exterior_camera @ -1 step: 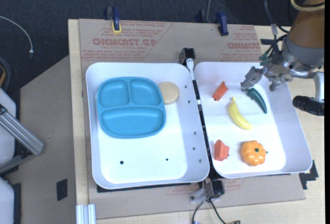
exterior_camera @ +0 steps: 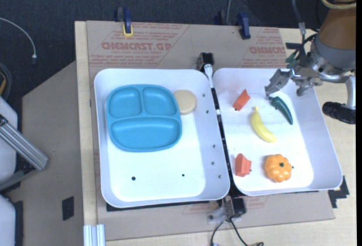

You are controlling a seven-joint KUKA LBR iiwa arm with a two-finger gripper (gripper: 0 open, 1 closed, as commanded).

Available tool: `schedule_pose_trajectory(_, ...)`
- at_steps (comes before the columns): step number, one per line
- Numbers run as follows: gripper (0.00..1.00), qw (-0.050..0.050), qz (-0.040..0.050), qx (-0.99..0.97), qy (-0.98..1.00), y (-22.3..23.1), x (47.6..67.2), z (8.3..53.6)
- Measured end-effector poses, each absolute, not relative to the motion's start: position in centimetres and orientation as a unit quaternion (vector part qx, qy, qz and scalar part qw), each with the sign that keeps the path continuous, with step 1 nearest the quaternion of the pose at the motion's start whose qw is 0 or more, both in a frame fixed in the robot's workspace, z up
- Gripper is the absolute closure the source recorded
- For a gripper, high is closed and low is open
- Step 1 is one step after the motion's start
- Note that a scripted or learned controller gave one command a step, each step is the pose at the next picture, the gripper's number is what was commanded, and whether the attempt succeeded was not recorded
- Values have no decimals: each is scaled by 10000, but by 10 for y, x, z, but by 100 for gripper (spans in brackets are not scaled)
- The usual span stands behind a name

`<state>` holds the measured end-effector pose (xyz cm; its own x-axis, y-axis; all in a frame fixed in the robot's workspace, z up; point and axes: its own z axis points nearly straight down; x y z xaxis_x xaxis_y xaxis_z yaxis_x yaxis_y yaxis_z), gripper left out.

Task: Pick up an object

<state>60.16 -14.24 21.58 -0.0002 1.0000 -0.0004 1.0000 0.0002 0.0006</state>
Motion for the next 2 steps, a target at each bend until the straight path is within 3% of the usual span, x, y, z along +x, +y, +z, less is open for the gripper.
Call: schedule_pose_trajectory(2, 0, -29, -21, 7073, 7069, -147, 610, 114)
